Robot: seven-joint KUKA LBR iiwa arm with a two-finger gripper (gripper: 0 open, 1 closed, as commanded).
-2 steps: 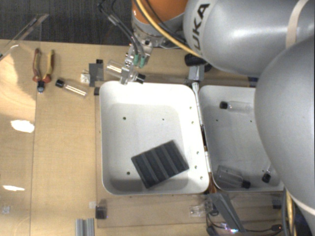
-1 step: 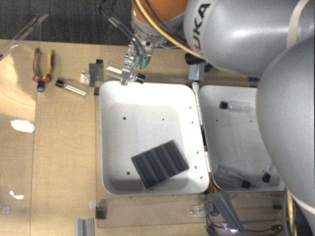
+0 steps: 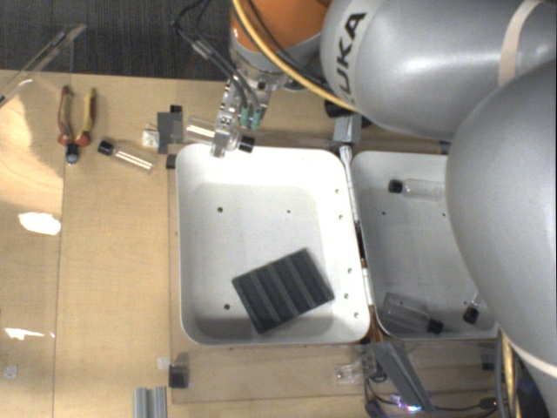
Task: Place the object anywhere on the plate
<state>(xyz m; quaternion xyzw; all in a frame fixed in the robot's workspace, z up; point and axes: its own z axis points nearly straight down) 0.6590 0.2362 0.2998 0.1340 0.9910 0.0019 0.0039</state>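
A dark grey ribbed rectangular plate [image 3: 283,290] lies tilted on the floor of the left white bin [image 3: 196,233], near its front wall. My gripper [image 3: 231,144] hangs over the bin's back left corner, far from the plate, pointing down under the orange band of the arm. I see nothing held in it. Two small clear pieces with black ends lie in the right bin [image 3: 383,233]: one [image 3: 409,186] near the back, one [image 3: 407,312] at the front left.
Red-handled pliers [image 3: 74,120] and a small clear tube [image 3: 126,153] lie on the wooden bench left of the bins. A grey bracket [image 3: 170,129] stands by the left bin's back corner. The arm's big grey links cover the right bin's right side.
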